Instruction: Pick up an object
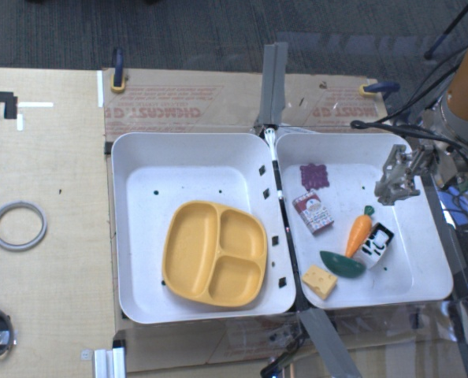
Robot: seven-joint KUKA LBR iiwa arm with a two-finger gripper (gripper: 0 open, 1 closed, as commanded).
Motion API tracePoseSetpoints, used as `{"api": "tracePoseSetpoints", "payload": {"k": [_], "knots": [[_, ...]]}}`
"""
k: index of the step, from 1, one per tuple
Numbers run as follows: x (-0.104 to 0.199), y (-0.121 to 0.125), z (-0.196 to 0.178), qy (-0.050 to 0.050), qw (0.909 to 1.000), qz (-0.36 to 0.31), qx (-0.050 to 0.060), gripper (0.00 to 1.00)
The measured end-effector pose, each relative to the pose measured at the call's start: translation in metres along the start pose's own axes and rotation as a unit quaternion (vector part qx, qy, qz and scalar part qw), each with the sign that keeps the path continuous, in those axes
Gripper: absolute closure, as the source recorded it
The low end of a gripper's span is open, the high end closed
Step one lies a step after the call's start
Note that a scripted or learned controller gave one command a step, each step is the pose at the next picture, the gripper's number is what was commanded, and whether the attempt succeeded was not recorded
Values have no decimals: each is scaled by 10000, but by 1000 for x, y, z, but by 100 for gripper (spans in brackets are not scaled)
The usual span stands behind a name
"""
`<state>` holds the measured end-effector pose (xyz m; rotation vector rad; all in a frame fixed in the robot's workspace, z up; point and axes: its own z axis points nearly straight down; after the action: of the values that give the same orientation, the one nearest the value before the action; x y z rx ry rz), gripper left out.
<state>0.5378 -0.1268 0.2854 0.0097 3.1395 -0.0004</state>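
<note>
Gripper of mine hangs over the right bin's far right side, its opening impossible to tell, nothing visibly held; the carrot lies near, toward the camera, beside a green piece.

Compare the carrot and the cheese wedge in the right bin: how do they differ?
The carrot is orange, long and tapered; the cheese wedge is pale yellow and blocky. The carrot lies slanted mid-bin with its green top up; the cheese wedge sits near the front edge. Both lie beside the dark green piece.
</note>
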Motion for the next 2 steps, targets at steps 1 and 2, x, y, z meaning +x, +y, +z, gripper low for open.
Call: {"api": "tracePoseSetpoints", "payload": {"k": [1, 2], "knots": [[5, -41, 103, 4, 9994, 332, 1, 0], [-18, -15, 193, 0, 9903, 1388, 2, 0]]}}
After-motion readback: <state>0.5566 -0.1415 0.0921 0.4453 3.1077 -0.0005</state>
